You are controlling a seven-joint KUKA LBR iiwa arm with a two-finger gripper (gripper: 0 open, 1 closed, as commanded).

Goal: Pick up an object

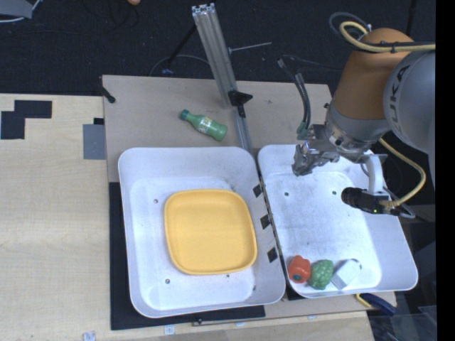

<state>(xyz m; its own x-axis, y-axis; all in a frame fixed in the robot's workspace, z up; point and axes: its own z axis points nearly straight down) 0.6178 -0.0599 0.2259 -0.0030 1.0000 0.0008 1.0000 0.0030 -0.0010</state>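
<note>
Wooden bench (163,116) with two white bins side by side. Left bin (135,183) holding yellow plate (210,231). Right bin (398,261) with orange-red object (299,268), green object (321,273) and small white-grey piece (343,275) clustered at near edge. Gripper (304,163) over right bin's far end, well apart from cluster, open or closed: cannot tell. Green bottle (204,125) lying on bench behind left bin

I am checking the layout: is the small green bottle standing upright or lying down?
Lying down. The green bottle rests on its side on the bench, behind the left bin, its cap toward the view's left.
</note>
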